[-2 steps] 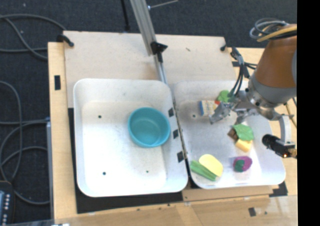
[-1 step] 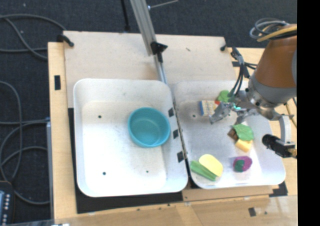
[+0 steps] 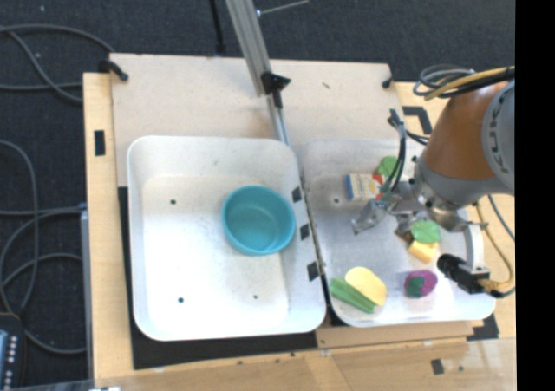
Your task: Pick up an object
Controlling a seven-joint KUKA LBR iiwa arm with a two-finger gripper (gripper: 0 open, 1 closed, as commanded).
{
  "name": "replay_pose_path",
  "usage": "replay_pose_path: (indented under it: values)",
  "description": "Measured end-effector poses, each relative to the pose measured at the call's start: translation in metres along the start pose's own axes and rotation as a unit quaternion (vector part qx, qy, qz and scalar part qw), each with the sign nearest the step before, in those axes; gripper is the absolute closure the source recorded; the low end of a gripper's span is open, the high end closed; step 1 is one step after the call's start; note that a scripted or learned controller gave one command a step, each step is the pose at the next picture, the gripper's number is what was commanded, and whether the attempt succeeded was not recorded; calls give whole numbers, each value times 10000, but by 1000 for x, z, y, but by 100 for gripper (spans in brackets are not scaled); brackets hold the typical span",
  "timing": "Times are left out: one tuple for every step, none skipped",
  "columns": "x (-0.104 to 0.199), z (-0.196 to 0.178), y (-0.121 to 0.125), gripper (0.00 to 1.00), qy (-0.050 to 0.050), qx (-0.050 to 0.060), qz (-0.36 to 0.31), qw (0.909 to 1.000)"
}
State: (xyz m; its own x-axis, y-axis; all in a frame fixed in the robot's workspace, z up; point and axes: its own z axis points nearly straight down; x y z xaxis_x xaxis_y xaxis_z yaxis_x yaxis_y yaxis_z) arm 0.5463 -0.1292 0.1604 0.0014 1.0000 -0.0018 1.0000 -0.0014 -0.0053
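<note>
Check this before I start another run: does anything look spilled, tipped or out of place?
Nothing stands out. The blue bowl sits upright in the left bin. The small items, including the yellow and green piece and the purple one, lie inside the right bin, with the gripper low over it.

One camera looks down from above at a slant, far enough to take in the bench (image 3: 173,94) and both white bins (image 3: 147,207). The arm (image 3: 468,138) enters at three o'clock, dark floor at twelve.
</note>
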Motion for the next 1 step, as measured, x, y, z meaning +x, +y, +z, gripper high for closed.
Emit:
replay_pose_path:
  values:
    - [-1, 53, -1, 0, -1, -4, 2, 10000]
